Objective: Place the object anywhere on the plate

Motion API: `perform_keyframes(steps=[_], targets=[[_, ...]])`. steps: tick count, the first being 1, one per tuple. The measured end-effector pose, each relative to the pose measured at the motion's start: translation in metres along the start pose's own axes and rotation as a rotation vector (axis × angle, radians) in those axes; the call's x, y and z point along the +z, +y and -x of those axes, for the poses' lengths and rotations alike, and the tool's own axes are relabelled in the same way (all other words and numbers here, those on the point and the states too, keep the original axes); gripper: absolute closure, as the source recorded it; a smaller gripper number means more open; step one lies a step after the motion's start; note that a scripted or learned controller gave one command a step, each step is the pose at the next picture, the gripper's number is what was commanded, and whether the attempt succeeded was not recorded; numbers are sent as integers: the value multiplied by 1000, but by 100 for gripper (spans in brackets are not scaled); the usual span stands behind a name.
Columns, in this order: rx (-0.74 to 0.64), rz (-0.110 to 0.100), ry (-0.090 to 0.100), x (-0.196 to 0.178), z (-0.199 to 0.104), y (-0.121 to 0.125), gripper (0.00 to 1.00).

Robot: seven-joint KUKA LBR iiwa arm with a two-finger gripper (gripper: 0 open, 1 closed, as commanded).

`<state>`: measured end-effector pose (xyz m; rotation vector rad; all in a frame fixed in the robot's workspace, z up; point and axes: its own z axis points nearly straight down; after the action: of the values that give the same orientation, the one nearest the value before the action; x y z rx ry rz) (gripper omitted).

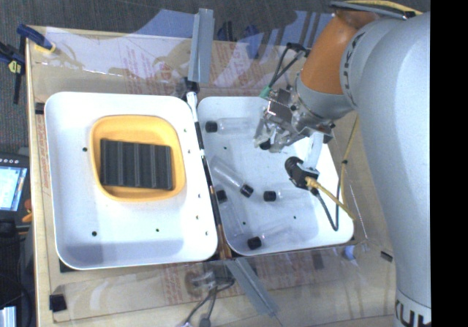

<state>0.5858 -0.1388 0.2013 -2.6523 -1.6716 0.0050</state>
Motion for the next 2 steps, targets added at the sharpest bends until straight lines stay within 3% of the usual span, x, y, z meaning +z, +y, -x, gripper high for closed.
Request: perform_keyframes(steps=[2], targets=[[-389, 4, -2, -11, -95, -16, 100]])
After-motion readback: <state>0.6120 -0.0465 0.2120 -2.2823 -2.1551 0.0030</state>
